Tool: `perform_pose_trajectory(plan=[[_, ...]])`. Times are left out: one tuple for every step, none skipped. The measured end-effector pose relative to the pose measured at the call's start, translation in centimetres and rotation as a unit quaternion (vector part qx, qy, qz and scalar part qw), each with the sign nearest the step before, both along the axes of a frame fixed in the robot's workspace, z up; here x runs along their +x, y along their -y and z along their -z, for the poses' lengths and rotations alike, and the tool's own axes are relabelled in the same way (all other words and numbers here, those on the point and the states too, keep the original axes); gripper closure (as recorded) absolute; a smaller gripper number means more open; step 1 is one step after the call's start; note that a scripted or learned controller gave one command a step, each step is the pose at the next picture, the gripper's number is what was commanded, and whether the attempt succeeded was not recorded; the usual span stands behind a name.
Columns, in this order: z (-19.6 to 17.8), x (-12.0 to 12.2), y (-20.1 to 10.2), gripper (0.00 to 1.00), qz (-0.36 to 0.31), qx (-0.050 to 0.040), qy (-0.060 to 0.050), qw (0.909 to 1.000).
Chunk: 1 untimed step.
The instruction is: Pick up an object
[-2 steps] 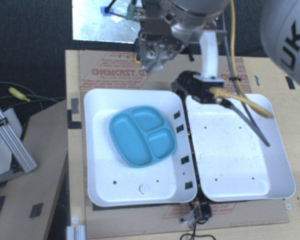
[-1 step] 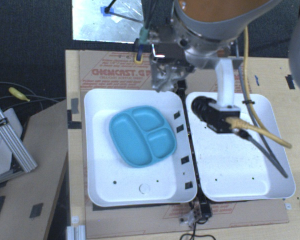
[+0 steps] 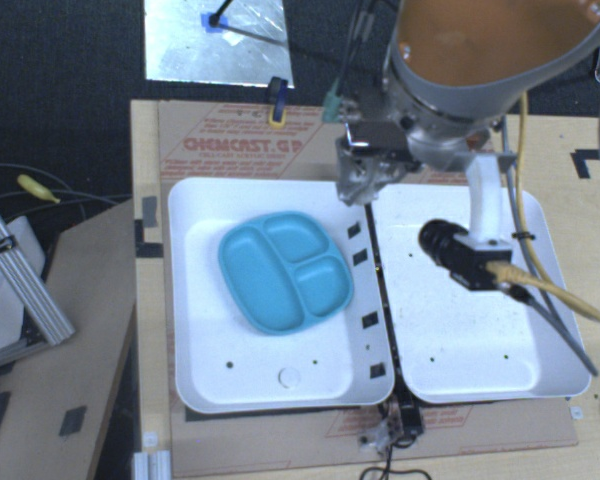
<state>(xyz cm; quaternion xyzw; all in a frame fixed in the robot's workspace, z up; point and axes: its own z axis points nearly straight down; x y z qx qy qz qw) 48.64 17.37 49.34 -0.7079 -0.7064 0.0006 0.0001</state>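
Observation:
A blue divided plate point(image 3: 284, 271) lies flat in the middle of the left bin point(image 3: 192, 308). My gripper point(image 3: 361, 180) hangs from the grey and orange arm at the far end of the ridge between the two bins, just right of and behind the plate's far edge. It is metallic and seen from above, and the wrist hides its tips. I see nothing held in it.
A black cylindrical part point(image 3: 452, 251) on a white bracket, with yellow cables, hangs over the right bin point(image 3: 470, 353); it looks fixed to the arm. Black clips line the ridge between the bins. Behind the bins lie cardboard and a shiny metal sheet point(image 3: 218, 26).

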Motion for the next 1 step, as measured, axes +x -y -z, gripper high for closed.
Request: perform_pose_trajectory(plan=[[-1.32,0.06,-0.24,1.00,-0.004,0.0015,0.003,1.0000]])
